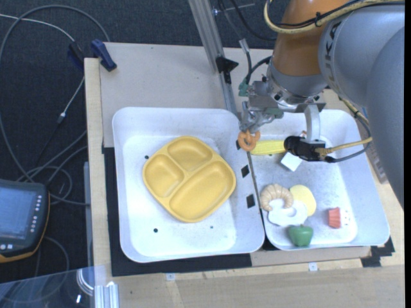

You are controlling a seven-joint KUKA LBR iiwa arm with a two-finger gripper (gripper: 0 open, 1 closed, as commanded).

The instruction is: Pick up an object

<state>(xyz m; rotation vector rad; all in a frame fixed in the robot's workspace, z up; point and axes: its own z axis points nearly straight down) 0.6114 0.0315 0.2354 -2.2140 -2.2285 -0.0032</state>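
A small orange pretzel (249,138) is held between the fingers of the claw (251,132), above the bins' shared edge. Only its top is pinched, so it could be dropped.

Two shallow white plastic bins sit side by side: the left bin (128,236) and the right bin (372,217). One yellow three-compartment plastic tray (189,178). One yellow banana-shaped toy (266,147), one tan croissant toy (275,195), one green pepper toy (299,235), one small orange-red block (334,217), one orange ring (248,138).
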